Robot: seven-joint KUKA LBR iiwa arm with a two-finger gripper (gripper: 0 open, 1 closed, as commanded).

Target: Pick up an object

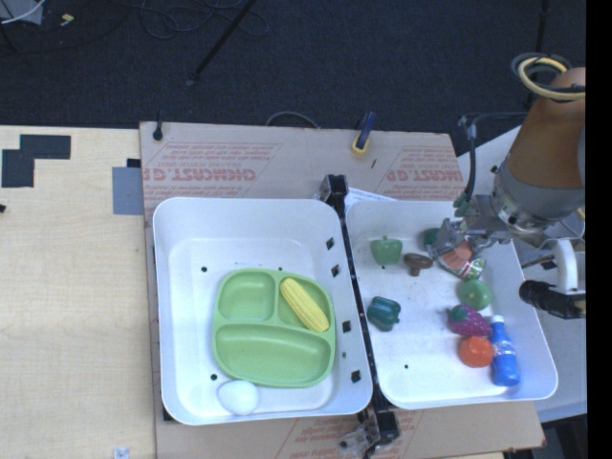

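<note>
The gripper (461, 247) is seen low in the right bin (435, 390), directly over a reddish object (458, 256) beside the brown piece (417, 263); whether the jaws are clenched cannot be told.

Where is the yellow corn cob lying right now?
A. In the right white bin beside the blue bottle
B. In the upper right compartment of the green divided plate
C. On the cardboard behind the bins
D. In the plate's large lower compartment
B: the yellow corn cob lies slanted in the upper right compartment of the green divided plastic plate, which sits in the left white bin.
</note>
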